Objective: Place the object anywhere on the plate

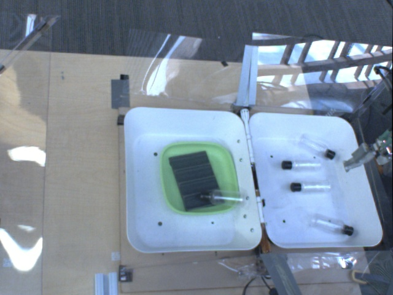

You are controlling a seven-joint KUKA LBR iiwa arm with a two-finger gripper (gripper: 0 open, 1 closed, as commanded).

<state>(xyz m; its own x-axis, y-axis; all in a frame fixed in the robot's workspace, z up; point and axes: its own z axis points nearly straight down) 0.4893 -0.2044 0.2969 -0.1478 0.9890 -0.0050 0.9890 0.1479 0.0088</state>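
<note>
One capped vial (222, 197) lies across the green plate's (169, 165) right edge — your hand (362, 157), grip state unreadable, is at the right bin's (362, 226) right edge; judge placement done, next reach elsewhere.

Light wooden bench (67, 165), marked by bright window reflections (27, 155). Dark ribbed floor (153, 11) is seen beyond its far edge. Clear plastic sheeting (172, 60) is laid across the bench.

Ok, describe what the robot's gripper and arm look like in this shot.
Little of it is in frame. The gripper comes in at the right edge over the right bin as a slim, pale grey, metallic-looking piece that narrows to a blunt tip. Behind it sits a small greenish part, with dark cable-like lines curving above. No markings are legible.
</note>
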